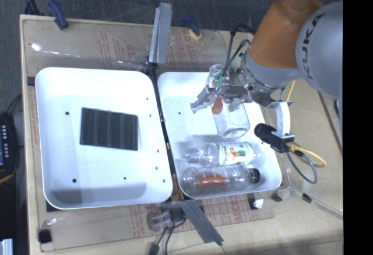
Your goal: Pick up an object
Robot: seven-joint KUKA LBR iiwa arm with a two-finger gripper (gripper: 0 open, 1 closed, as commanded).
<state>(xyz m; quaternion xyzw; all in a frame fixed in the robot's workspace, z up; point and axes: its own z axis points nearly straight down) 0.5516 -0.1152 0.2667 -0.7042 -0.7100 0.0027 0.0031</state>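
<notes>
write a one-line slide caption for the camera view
Gripper over the right bin, by a clear cup and two bottles.

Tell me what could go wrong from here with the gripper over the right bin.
1. The gripper sits over a clear plastic cup lying on its side; the round, smooth cup may roll or slip away.
2. Two clear plastic bottles, one with an orange label and one with a black cap, lie close below the cup; a push could knock it against them.
3. The cup lies near the right white bin's wall, which may crowd the approach.

My arm (303, 32) reaches in from the table's right edge — gripper (217, 96) tilted low, over the far right side.
</notes>
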